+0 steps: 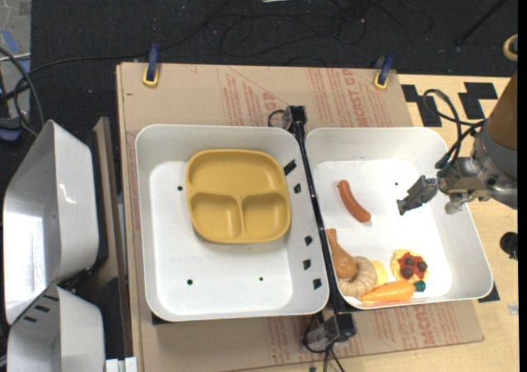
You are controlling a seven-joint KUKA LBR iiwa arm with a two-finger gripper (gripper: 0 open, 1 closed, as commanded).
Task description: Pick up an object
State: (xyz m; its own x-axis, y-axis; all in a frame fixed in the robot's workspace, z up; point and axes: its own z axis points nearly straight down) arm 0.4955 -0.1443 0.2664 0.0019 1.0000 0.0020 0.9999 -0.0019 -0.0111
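In the right bin [375, 148] lie a reddish sausage [354, 201], a brown chicken drumstick [341, 257], a pale curled shrimp [361, 282], an orange carrot [389, 291] and a small pizza slice [409, 265]. My gripper [416, 194] hovers over the right part of this bin, about a hand's width right of the sausage and above the pizza slice. Nothing shows between its dark fingers [409, 200].
The left bin [165, 197] holds a yellow divided plate [239, 195]. A black divider [309, 206] runs between the two bins. The arm [494, 156] enters from the right over the bin's rim. Spare white bins [49, 206] stand at the far left.
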